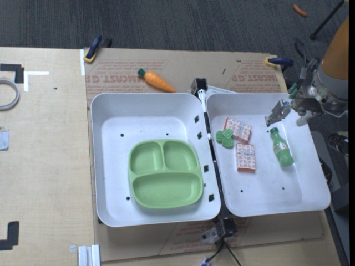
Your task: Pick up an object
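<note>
Camera view: two white bins side by side on cardboard-covered bench. Left bin [105, 148] holds a green divided plate [165, 173], three compartments, lying flat a bit below the bin's middle. Right bin [310, 193] holds four small things in its upper half: green bottle [281, 147] lying on its side toward the right wall, cap end pointing up-left; two small red-and-white patterned boxes, the upper box [238, 130] tilted, the lower box [246, 157] just below it, close but apart; a small green ridged piece [224, 138] just left of the upper box, near the wall between the bins.

Gripper [275, 117] sits over the upper right part of the right bin, arm coming in from the right, orange band at the frame edge. Gripper tip is just above the bottle's cap end, not clearly touching. Nothing seen between the fingers; how wide they stand, cannot tell, too small and blurred.

Toy carrot [157, 80] lies on the cardboard above the left bin, outside both bins. Blue clamps at the cardboard's top corners: left clamp [93, 48], right clamp [279, 62].
</note>
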You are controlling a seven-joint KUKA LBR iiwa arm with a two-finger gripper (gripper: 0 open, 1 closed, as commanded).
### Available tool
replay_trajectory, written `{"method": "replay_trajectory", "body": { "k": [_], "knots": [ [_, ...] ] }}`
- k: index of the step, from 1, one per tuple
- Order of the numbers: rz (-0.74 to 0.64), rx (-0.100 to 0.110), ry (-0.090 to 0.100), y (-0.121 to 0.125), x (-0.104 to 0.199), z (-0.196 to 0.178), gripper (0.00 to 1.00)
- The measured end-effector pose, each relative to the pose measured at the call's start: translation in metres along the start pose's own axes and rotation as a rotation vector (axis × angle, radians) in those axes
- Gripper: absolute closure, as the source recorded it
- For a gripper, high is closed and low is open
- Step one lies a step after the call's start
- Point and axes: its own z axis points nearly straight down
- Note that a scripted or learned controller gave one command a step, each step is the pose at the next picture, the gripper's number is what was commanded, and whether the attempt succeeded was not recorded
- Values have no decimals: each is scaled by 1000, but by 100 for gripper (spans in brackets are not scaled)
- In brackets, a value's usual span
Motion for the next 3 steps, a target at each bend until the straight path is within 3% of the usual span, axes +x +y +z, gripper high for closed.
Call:
{"method": "replay_trajectory", "body": {
  "k": [1,2,3],
  "knots": [
    [-168,-1,0,-36,-45,118,0],
    [-524,-7,-3,-9,-32,156,0],
    [-775,-8,-6,17,37,156,0]
  ]
}}
